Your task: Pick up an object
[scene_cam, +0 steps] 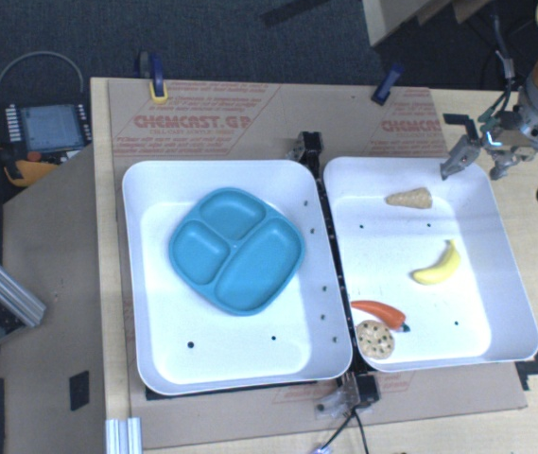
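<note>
My gripper (pixel 481 164) hangs over the far right corner of the right bin (pixel 495 348), open, its two fingers spread with nothing between them. In that bin lie a tan wedge-shaped piece (pixel 410 198) near the back, a yellow banana (pixel 439 265) in the middle, a red-orange chili pepper (pixel 379 311) and a round speckled cookie (pixel 375 339) at the front left. The tan piece sits to the lower left of the gripper, apart from it.
The left bin (pixel 155 348) holds a blue divided plate (pixel 236 250). A black clamp (pixel 308 147) stands at the back between the bins. Cardboard (pixel 250 112) lies under both bins. A small screen device (pixel 49 126) sits off the bench at left.
</note>
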{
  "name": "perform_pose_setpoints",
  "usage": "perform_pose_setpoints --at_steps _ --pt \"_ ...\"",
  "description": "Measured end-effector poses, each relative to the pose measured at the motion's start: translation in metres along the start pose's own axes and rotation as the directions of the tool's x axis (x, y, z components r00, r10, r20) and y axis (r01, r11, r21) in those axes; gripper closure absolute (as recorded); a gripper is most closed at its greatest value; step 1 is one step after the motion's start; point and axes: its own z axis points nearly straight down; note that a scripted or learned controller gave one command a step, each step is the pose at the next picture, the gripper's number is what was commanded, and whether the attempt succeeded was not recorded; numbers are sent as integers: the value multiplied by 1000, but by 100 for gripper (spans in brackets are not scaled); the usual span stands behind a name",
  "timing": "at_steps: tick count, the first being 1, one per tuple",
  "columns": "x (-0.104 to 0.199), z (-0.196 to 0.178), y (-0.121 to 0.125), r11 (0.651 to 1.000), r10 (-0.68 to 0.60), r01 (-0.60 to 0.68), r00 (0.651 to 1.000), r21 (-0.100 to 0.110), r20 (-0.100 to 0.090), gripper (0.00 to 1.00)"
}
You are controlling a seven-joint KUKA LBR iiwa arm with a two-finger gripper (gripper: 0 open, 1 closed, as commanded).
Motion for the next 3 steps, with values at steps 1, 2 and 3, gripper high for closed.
perform_pose_setpoints --at_steps 1,2,3 --pt "1 62 -2 1000 0 0 1000 4 -2 0" --pt "4 114 -2 1000 -3 3 1000 6 -7 0" --pt "2 102 -2 1000 -4 4 1000 4 -1 100"
